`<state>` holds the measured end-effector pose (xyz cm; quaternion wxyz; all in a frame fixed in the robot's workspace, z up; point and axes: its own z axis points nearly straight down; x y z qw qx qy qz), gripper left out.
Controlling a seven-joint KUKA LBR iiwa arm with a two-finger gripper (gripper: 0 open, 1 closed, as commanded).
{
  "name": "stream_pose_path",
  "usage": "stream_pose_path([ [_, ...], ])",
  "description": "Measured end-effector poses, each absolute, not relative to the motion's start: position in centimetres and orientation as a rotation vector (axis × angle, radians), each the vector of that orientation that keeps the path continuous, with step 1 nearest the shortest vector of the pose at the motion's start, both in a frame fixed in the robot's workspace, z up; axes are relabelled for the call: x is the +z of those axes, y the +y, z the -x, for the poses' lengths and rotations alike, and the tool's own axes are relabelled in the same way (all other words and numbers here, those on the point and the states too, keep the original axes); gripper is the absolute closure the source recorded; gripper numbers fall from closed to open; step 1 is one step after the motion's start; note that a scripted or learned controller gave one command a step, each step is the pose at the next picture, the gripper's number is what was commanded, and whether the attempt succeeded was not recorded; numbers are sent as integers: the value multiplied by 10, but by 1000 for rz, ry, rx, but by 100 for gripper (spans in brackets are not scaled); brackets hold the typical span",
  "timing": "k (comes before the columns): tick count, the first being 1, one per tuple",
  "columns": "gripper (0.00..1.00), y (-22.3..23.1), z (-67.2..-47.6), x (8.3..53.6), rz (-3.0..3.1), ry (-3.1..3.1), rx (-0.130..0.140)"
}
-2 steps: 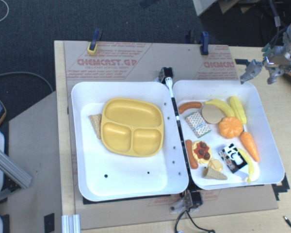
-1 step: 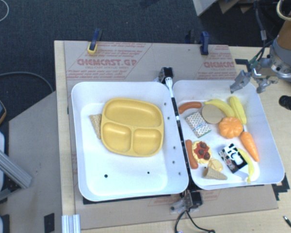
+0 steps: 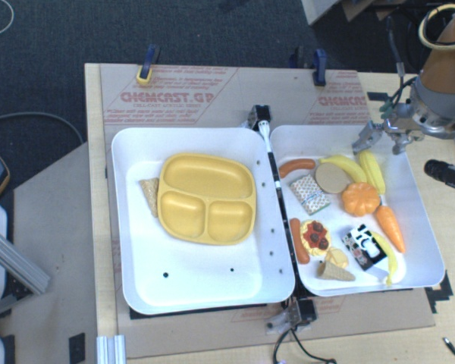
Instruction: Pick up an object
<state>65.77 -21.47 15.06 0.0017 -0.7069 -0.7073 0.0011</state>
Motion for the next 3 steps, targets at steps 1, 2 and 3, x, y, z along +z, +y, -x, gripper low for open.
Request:
stream_pose_path([
  [1, 0, -208, -665, 103, 2219, -2221, 1],
  [2, 0, -207, -670, 94, 2224, -2230, -12],
  [3, 100, -207, -673, 107, 2232, -2241, -21],
])
